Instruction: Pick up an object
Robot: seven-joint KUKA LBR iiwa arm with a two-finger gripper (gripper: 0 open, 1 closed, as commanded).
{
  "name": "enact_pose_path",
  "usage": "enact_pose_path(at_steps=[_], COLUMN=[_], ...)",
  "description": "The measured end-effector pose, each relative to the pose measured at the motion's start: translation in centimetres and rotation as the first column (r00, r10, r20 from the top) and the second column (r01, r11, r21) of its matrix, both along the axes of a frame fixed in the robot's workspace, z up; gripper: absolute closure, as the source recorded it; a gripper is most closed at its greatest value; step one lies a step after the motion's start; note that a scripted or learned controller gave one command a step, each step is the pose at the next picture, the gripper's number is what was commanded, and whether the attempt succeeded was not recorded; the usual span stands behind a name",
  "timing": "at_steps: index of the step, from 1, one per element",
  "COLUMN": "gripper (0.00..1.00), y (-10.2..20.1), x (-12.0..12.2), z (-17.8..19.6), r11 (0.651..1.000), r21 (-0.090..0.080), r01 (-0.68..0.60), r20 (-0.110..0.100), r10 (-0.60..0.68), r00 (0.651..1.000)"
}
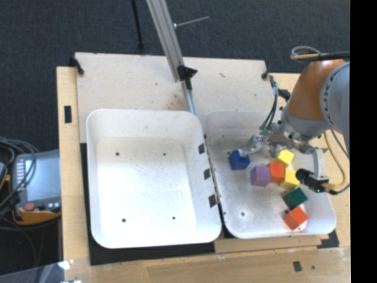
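White bins (147, 240) sit on a plywood bench (68, 158) (dark carpet (59, 16) around).

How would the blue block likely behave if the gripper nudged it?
The blue block has flat faces, so it would probably slide, not roll. It looks small, likely light. It sits apart from the purple block, so a sideways push may move it alone across the right bin.

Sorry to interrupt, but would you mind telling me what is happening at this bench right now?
A grey KUKA arm with an orange band reaches into the right bin to pick up an object. Its gripper sits low among small blocks, just above the blue block. Purple, orange, yellow, green and red-orange blocks lie nearby. I can't see anything held yet.
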State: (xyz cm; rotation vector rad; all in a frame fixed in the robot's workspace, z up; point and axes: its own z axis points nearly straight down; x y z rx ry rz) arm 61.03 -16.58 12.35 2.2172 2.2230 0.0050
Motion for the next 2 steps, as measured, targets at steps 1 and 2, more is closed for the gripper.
enact_pose_path(at_steps=[1,2], gripper=[1.0,1.0], y=[-0.2,-0.3], x=[0.2,0.4], z=[1.5,5.9], r11=[1.0,1.0], r21=[-0.002,-0.003], r01=[0.003,0.0], r20=[0.011,0.002], r10=[-0.003,0.0], r00=[1.0,1.0])
